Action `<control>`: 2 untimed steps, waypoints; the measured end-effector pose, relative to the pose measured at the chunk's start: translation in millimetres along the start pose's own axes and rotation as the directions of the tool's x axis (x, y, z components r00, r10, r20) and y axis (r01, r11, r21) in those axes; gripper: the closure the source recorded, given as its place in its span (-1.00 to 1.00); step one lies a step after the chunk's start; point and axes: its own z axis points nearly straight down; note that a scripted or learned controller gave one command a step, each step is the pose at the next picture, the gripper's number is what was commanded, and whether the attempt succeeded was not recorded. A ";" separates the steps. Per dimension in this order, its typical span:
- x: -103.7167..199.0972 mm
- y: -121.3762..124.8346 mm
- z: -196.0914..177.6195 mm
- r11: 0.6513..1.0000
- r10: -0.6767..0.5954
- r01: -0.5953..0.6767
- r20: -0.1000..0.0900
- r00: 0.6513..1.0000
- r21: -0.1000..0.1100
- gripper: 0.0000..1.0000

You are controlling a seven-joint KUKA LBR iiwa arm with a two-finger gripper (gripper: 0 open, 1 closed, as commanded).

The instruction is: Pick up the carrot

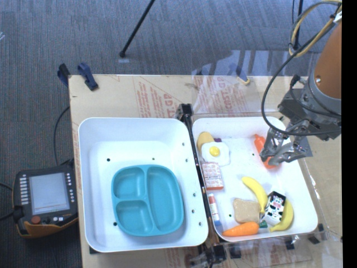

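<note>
The end effector [283,149] hangs low over the far right part of the right bin [310,190]. How far it is open cannot be told from this view. An orange object [259,143] lies just to its left, partly hidden beneath it; whether it is gripped cannot be told. The carrot [241,229] lies well apart from the end effector, nearer the camera and to its left, against the bin's near wall. Between the two lie a banana [255,191] and a slice of bread [246,210], the bread just beside the carrot. A toy fried egg [215,152] lies to the end effector's left. Farther left, the left bin [85,149] holds a blue divided plate [148,199]. Both bins rest on the table [139,94].
</note>
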 end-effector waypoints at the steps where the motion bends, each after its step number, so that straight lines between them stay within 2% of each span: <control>1: 0.7 -0.4 0.4 1.000 0.002 -0.002 0.000 1.000 -0.001 -1.00; 2: 13.4 -12.5 172.6 0.957 -0.289 0.289 -0.004 0.957 -0.015 -1.00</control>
